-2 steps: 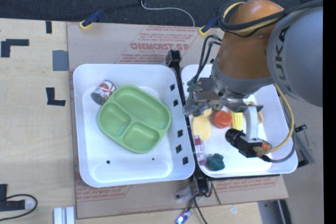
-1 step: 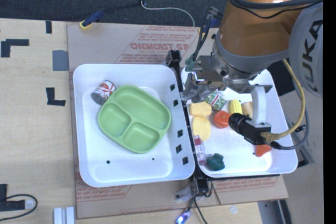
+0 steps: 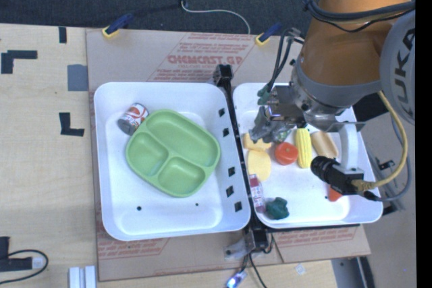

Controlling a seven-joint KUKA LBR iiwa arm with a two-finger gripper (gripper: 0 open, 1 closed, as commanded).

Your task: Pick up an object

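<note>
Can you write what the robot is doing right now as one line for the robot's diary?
arm: over right bin | gripper: low above toy food | nearest: tomato, corn | left bin: green plate, can | lifted: nothing seen

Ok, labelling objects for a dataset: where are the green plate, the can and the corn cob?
green plate (image 3: 173, 152): camera view, central divider ridge.
can (image 3: 132, 118): camera view, its side label.
corn cob (image 3: 304, 147): camera view, middle of the cob.

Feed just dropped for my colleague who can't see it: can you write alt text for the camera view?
The gripper hangs low over the right bin, above toy foods: a corn cob, a tomato. The left bin holds a green divided plate and a small can.
</note>
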